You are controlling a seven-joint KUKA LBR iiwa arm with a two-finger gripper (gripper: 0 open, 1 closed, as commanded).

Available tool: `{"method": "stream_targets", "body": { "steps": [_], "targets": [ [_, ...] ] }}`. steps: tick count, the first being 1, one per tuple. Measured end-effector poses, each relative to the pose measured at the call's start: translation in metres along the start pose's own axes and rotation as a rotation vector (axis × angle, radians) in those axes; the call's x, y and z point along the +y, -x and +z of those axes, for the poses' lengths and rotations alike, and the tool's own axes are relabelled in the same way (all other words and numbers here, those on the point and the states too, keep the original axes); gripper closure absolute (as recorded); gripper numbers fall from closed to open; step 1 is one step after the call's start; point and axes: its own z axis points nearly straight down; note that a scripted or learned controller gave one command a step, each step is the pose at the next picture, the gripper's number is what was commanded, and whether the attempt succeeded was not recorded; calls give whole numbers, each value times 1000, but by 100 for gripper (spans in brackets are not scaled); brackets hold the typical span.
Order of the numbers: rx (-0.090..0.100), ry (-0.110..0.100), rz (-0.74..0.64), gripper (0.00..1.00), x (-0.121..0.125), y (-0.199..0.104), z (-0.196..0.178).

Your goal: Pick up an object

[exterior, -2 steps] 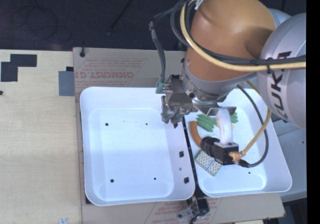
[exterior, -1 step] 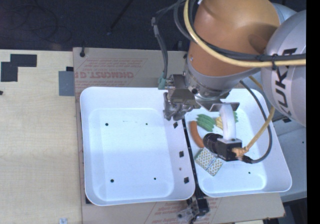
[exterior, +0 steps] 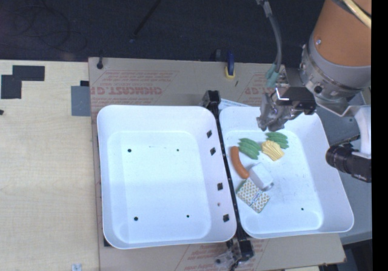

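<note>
The right bin (exterior: 315,215) holds a cluster of small objects near its left wall. An orange carrot-like piece (exterior: 239,162) lies along the divider, with a green pod (exterior: 249,147) beside it. A yellow corn piece (exterior: 272,151) and a second green piece (exterior: 278,138) lie just to the right. A pale grey block (exterior: 261,176) and a patterned white-green packet (exterior: 253,196) sit below them. My gripper (exterior: 270,122) hangs over the bin's back edge, just above the green and yellow pieces, with nothing visible between its fingers.
The left bin (exterior: 115,142) sits beside the right one, separated by a black clamp strip (exterior: 219,160). Cardboard (exterior: 151,85) lies under both bins. A black cylinder (exterior: 345,160) juts in at the right edge.
</note>
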Motion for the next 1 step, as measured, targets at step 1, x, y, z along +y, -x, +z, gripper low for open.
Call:
{"method": "stream_targets", "body": {
  "steps": [1],
  "targets": [
    [0, -5, -5, 100, 6, -45, 49]
  ]
}}
